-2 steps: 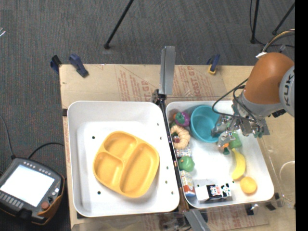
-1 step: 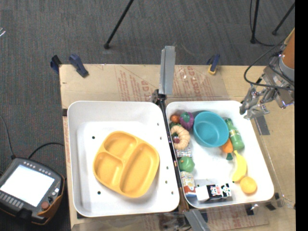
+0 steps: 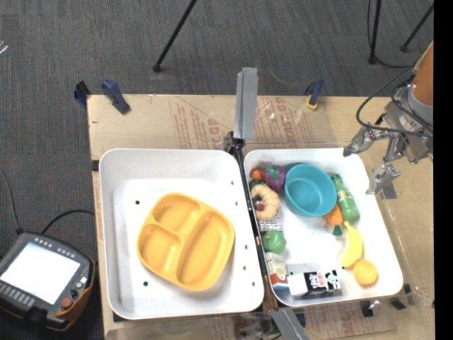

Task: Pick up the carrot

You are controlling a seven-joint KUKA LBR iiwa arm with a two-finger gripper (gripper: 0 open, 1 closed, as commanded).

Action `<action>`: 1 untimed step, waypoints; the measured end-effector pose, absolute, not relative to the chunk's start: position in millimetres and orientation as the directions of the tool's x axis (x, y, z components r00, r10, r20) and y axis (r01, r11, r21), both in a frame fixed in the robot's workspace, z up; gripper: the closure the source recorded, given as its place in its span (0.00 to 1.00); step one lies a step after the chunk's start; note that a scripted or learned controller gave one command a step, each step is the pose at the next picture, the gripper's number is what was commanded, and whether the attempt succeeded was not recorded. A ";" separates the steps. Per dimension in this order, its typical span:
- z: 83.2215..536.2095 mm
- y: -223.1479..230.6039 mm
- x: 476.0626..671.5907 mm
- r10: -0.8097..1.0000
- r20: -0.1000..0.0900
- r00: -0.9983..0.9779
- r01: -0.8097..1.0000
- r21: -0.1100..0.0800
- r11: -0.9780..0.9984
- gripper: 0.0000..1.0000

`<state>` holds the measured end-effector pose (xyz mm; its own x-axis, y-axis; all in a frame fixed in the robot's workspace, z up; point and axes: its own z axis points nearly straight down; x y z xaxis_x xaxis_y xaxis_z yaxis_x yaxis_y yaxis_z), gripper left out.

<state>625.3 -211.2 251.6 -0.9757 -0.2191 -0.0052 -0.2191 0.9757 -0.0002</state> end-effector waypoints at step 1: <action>113.6 -211.7 636.1 -0.185 -0.013 -0.983 -0.185 -0.005 0.983 0.00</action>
<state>636.1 -211.7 113.6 -0.9826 -0.1851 -0.0131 -0.1851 0.9827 -0.0046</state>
